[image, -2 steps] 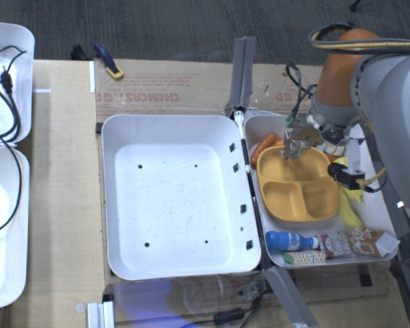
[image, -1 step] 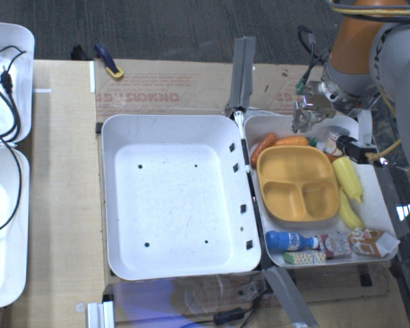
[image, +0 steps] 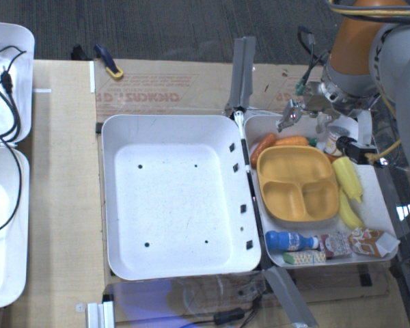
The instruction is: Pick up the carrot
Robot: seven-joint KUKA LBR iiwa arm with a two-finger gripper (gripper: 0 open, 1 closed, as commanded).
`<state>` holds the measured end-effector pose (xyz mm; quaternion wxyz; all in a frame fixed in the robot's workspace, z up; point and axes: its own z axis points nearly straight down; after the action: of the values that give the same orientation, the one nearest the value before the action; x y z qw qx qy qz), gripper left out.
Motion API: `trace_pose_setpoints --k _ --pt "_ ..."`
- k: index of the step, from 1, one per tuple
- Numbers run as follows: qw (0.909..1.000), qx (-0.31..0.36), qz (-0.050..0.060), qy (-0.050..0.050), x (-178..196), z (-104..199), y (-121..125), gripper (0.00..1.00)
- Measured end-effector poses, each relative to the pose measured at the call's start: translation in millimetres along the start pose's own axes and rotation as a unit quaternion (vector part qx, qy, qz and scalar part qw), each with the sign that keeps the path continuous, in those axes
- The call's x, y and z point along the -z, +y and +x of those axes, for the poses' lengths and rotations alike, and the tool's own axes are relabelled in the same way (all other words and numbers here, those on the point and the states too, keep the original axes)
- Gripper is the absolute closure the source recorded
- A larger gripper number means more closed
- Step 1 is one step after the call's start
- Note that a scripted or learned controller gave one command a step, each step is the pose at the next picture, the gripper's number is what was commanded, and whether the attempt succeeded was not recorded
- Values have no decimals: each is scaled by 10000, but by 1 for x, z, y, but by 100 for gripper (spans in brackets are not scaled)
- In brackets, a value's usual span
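**Approach to the carrot, nothing grasped yet**

The smooth orange tapered carrot (image: 292,141) lies in the right white shallow plastic bin (image: 385,195), touching the 12 o'clock rim of the yellow divided plastic plate (image: 298,183). The metal two-finger gripper (image: 307,117) hovers just above, at 1 o'clock from it (whether its fingers are apart, I cannot tell). Next it probably must descend and align along the carrot.

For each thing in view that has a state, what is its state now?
carrot: lying in the right bin, beside the yellow plate's far rim, not gripped.
yellow plate: flat, right way up.
blue bottle: lying on its side.
gripper: above the right bin's far end.
left bin: level on the bench.
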<state>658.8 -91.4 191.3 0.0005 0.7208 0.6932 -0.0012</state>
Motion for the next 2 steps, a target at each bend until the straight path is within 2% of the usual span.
trace_pose_setpoints --k 1,2 --pt "9927 1203 -32 -3 -75 -17 -2 0" --pt "9927 1202 -30 -16 -66 -19 -3 100"
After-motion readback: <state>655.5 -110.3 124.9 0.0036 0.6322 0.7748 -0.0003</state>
